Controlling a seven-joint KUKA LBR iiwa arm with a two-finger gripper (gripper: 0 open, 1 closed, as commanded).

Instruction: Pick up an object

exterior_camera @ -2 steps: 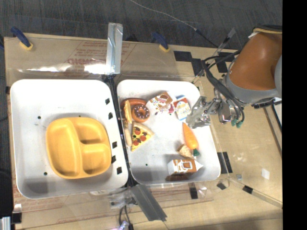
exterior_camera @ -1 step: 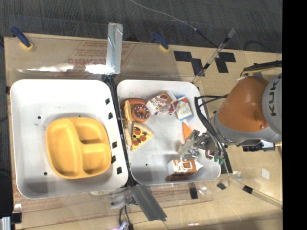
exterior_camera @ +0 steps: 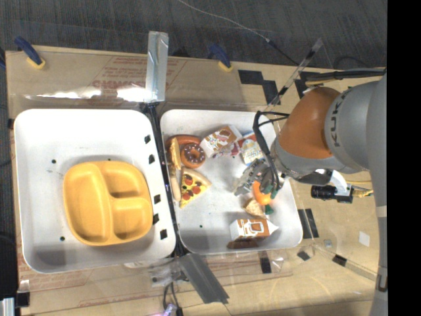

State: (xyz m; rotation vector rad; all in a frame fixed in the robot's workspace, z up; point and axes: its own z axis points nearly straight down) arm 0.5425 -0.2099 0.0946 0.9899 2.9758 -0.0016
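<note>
Reaching down into the right bin (exterior_camera: 197,239) for a pick.

My gripper (exterior_camera: 255,180) hangs low over the orange toy (exterior_camera: 261,192) by the right wall; how it's set, I cannot tell. Next: close and lift straight.

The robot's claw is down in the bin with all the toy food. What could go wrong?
The claw sits low in the right bin, in a crowded spot. Some risks:
1. An orange toy and a tan one lie right beside it, so it might grab two or nudge one away.
2. It could close on nothing and come up without a toy.
3. The small carton sits near the bin's edge, so a bump might tip it.
</note>
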